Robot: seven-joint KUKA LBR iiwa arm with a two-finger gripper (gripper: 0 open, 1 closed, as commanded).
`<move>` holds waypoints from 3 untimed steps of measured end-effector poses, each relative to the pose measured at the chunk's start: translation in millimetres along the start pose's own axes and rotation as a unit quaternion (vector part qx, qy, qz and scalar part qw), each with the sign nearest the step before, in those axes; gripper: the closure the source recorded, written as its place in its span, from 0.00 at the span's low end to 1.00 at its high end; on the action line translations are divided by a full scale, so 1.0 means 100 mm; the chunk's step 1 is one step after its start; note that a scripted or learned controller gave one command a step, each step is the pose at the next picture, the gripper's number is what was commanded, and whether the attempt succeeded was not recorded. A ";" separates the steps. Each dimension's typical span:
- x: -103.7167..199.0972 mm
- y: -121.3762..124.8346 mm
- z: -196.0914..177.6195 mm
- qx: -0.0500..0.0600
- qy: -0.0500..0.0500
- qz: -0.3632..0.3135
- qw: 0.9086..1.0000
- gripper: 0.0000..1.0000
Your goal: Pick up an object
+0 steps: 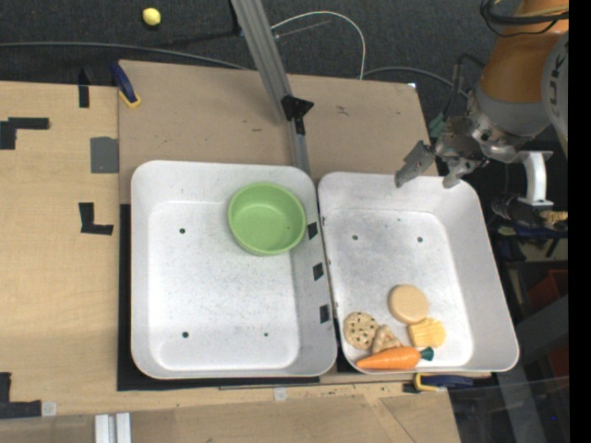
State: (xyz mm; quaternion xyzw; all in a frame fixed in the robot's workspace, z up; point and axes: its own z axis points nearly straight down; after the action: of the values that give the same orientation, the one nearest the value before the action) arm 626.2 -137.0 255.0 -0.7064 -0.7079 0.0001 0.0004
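Open fingers (429, 167) hover well apart from the carrot (392, 359).

Two white bins sit side by side on the worktop (212, 118). A green bowl (267, 218) lies in the left bin (157, 275). The right bin (462, 247) holds a cookie (359, 329), a carrot (392, 359) and other toy foods at its near edge. The hand (429, 172), empty with fingers spread, hovers over its far rim.

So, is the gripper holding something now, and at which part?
Nothing is held. The gripper is open above the far rim of the right bin, with nothing between its fingers. The toy food lies at the near side of that bin.
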 end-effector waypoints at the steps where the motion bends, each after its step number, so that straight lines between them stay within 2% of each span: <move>1: 0.00 0.00 0.00 0.000 0.000 0.000 1.000 0.00; 3: -0.06 0.01 0.90 0.003 -0.001 0.000 1.000 0.00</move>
State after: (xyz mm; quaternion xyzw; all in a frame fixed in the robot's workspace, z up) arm 627.1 -143.1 165.0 -0.7066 -0.7076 0.0025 0.0021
